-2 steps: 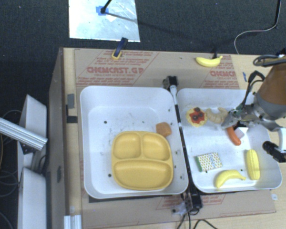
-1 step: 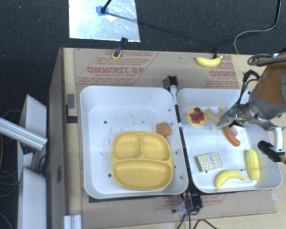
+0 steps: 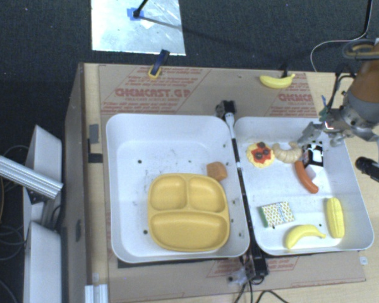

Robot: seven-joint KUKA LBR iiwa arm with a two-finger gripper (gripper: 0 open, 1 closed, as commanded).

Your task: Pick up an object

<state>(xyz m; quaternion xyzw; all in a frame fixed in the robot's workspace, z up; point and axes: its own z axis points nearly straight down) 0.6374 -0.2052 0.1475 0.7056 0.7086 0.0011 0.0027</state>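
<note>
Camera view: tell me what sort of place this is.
Probably a robotics lab test bench: two white bins side by side on a board, toy food such as a banana and a corn cob, and a robot arm reaching in.

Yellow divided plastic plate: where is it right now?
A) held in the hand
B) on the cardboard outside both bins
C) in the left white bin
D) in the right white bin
C: the yellow divided plastic plate lies flat in the left white bin, near its front edge, with a small orange-brown chunk just beyond its far right corner.
</note>
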